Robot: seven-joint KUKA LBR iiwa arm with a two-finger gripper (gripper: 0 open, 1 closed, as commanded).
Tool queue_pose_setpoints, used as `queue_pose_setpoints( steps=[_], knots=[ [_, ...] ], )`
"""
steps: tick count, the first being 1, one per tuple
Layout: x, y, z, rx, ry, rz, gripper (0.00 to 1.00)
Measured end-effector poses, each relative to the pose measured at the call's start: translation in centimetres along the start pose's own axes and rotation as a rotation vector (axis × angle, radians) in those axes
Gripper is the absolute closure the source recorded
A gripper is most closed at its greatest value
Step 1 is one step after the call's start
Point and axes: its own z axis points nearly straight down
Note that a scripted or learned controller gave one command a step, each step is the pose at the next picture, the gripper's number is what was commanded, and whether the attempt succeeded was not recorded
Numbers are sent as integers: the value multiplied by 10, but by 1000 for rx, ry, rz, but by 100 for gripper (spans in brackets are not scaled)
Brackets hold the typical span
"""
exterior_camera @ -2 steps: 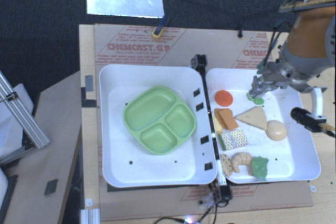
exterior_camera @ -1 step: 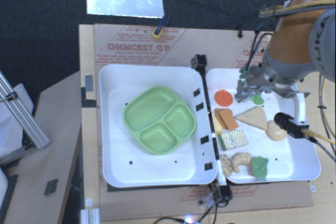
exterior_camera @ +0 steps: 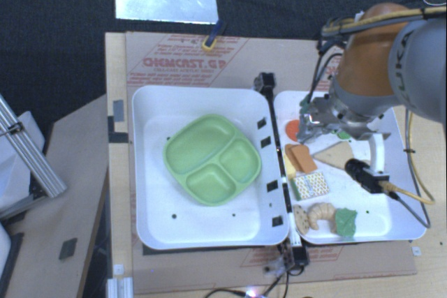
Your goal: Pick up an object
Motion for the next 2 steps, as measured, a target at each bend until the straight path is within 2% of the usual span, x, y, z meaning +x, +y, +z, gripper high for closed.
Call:
queue_pose_setpoints(
  steps=[1,2],
  knots=[
    [3,-8,-19,-2,0,1,100],
    [-1,-9,1,0,-1,6,100]
  ],
)
